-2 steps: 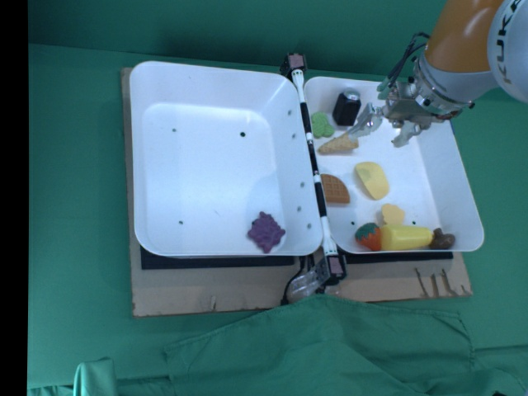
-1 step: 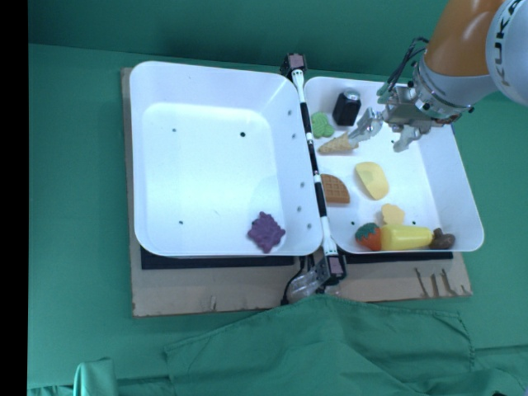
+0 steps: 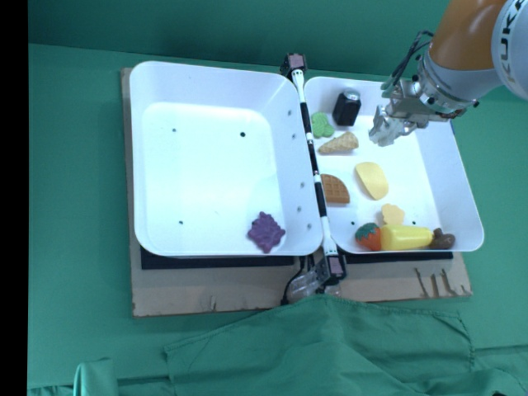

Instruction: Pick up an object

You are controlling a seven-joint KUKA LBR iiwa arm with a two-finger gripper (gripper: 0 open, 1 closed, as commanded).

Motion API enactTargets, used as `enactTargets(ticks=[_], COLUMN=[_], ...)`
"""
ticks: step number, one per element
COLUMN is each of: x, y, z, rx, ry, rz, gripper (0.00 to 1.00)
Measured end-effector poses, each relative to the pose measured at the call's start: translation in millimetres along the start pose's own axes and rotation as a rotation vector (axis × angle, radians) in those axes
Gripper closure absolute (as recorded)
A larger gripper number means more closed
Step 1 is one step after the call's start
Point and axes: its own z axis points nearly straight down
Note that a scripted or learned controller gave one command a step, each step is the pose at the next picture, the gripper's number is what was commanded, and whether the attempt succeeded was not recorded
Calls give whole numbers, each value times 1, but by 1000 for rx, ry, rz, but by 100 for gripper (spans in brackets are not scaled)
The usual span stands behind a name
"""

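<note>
- The gripper (image 3: 383,133) hangs over the upper middle of the right bin (image 3: 466,213), in the upper right of the frame; whether it is open or closed cannot be told, and no object shows in it.
- Just left of it sit a black can (image 3: 346,107), a green piece (image 3: 321,124) and a tan cone-shaped piece (image 3: 339,143).
- Below it lies a yellow oval piece (image 3: 372,180); a brown waffle-like piece (image 3: 334,189) rests by the bin's left wall.
- Along the lower edge cluster a strawberry (image 3: 368,236), a yellow block (image 3: 406,238), a pale yellow piece (image 3: 393,214) and a brown lump (image 3: 443,240).
- A purple grape bunch (image 3: 266,232) lies at the lower right of the left bin (image 3: 148,139).
</note>
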Motion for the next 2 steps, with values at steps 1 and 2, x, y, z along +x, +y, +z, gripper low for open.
enactTargets(ticks=[1, 2], x=[11, -44], y=[-16, 53], z=[-14, -75], rx=[6, -3], ry=[2, -3], rz=[-3, 0], gripper=[100, 100])
